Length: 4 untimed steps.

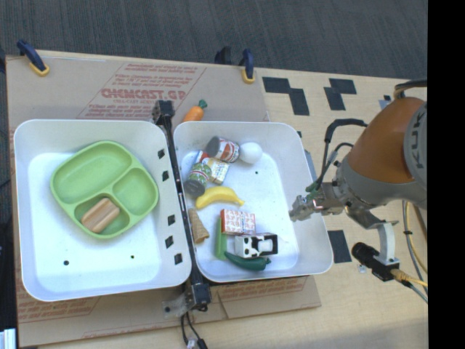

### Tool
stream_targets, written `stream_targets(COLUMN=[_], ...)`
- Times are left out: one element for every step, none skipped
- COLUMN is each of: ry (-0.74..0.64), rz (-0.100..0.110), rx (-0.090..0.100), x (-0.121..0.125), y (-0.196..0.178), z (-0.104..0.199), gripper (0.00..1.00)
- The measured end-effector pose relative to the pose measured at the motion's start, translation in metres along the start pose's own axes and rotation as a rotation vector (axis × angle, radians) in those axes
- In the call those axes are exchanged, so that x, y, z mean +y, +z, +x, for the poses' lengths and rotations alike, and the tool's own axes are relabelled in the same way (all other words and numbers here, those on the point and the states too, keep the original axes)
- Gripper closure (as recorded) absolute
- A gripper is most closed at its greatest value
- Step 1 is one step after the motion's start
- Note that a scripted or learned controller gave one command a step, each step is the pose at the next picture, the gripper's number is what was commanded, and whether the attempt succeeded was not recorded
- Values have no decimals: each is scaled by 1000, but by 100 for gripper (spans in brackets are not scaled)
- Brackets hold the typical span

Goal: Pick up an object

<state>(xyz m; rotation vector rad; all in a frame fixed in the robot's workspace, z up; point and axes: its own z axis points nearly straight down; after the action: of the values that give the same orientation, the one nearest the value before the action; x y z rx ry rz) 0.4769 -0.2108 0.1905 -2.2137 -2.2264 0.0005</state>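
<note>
Yellow plastic banana (pixel 219 196) lying mid right white bin (pixel 309 227), among small toys. Gripper (pixel 300 209) hovering at bin's right wall; fingers' spread unclear. Best lowered squarely over banana, clear of neighbours.

"CHEMCAST GP" (red print) on cardboard sheet (pixel 145 89); rest illegible.

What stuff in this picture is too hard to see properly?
- The tool: blurry and small over the right bin's rim, so its grip cannot be read.
- The arm: cut off by the view's right side.
- The green thing: partly under the black-and-white box.
- The can labels: too small to read.
- The carrot: partly behind the bin's edge.
</note>
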Motion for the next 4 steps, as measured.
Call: stream_targets(ry=[-3,2,-1,-1], rz=[4,-1,-5,1], rx=[0,-1,-4,-1], x=[31,0,22,79], y=[90,26,-82,-19], z=[0,0,-1,0], gripper=[100,100,100,100])
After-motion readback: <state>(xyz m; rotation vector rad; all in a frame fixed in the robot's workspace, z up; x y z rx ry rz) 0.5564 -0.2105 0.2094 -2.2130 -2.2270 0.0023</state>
